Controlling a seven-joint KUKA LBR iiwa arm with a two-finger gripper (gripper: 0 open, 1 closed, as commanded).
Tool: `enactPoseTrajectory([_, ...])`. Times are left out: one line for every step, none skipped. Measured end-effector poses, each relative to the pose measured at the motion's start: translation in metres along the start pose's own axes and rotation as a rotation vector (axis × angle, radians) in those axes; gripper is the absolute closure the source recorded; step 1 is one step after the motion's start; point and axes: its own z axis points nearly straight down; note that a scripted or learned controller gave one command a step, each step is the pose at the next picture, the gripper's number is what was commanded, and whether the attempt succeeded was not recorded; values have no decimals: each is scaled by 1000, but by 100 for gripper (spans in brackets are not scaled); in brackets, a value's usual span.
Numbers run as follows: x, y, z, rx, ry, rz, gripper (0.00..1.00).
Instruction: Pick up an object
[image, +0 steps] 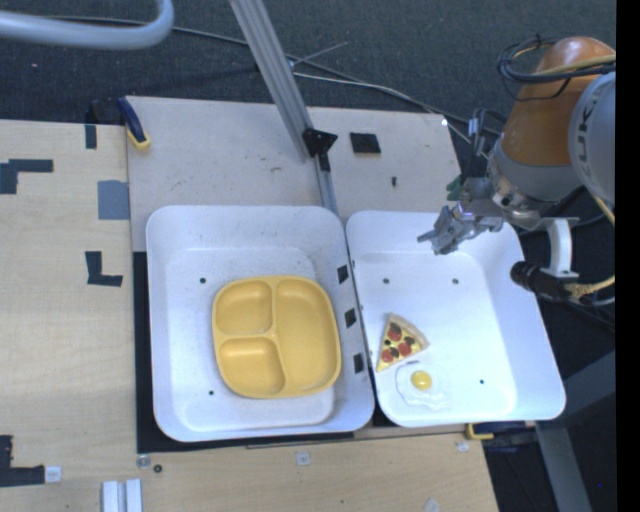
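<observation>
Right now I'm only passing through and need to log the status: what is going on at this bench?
A grey KUKA arm reaches in from the right, its gripper hanging over the far end of the right bin with nothing visibly in it. Its possible targets, a toy pizza slice and a toy fried egg, lie untouched near that bin's near left corner. A yellow divided plate sits in the left bin. Nothing has been picked up yet.

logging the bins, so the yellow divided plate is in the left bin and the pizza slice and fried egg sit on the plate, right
Not quite. The camera view shows the yellow divided plate in the left bin, but the pizza slice and fried egg lie in the right bin, not on the plate.
</observation>
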Motion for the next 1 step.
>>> enactPoseTrajectory([53, -8, -6, -2, 1, -2, 100])
